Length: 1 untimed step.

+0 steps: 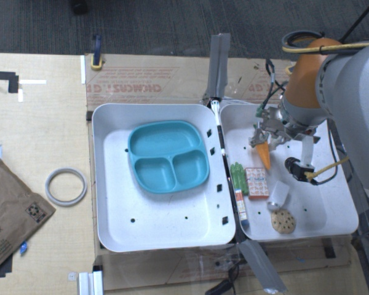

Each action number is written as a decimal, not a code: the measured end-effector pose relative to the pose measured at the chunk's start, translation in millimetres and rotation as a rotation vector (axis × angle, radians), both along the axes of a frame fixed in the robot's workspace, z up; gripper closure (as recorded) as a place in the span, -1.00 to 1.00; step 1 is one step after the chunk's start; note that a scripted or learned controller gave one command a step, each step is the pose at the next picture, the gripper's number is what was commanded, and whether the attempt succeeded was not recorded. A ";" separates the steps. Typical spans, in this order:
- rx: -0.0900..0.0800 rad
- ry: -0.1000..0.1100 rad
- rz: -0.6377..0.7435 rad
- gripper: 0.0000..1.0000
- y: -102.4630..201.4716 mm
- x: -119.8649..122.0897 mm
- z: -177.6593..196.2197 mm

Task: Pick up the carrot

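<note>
The gripper (265, 141) has its jaws clamped on the top of the carrot (264, 155) over the right bin (338, 217), and that shallow end-grip could let it slip loose.

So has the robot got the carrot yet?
Nearly. Done: the gripper has reached into the right bin and sits right over the top end of the carrot. In hand: a grab seems to be under way, but the carrot's tip looks low in the bin. Left: lifting the carrot clear.
</note>
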<state>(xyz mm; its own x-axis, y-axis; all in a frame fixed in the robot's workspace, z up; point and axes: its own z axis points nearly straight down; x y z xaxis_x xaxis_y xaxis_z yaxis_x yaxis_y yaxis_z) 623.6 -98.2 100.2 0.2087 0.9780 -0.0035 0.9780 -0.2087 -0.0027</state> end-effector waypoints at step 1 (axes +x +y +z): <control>0.001 -0.002 0.121 1.00 87.0 14.8 138.4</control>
